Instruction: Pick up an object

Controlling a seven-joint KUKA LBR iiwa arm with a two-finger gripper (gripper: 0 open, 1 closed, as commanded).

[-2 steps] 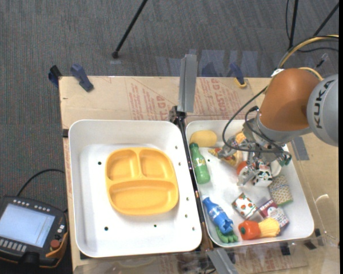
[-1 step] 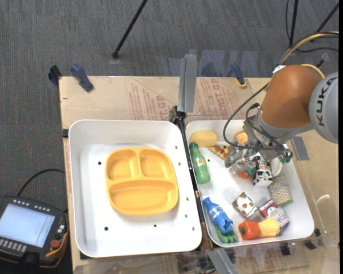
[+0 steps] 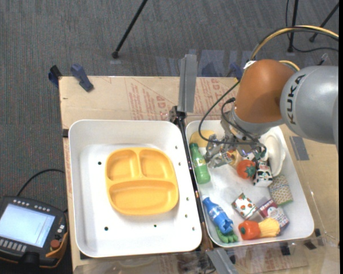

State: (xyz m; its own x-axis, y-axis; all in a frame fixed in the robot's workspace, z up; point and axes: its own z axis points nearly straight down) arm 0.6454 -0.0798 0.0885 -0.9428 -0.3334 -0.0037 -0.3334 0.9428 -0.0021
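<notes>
A grey carpeted floor with tripod legs lay behind the bench, and you had the arm's wrist low over the far half of the right bin [image 3: 306, 210]. The gripper [image 3: 226, 151] hung among the clutter there; whether it was spread or closed on anything you could not have told, as the orange band hid most of it. This looked like the reach-and-grasp step, nothing yet lifted. Just beside it stood the green bottle [image 3: 200, 165] along the bin's left wall, and a red tomato toy [image 3: 246, 168] and a black-and-white cow figure [image 3: 263, 175] lay nearer the right wall. Next you would have needed a firm close, then a straight lift. The left bin [image 3: 80, 210] held a yellow divided plate [image 3: 142, 180]. Whatever sat under the wrist stayed hidden.
</notes>
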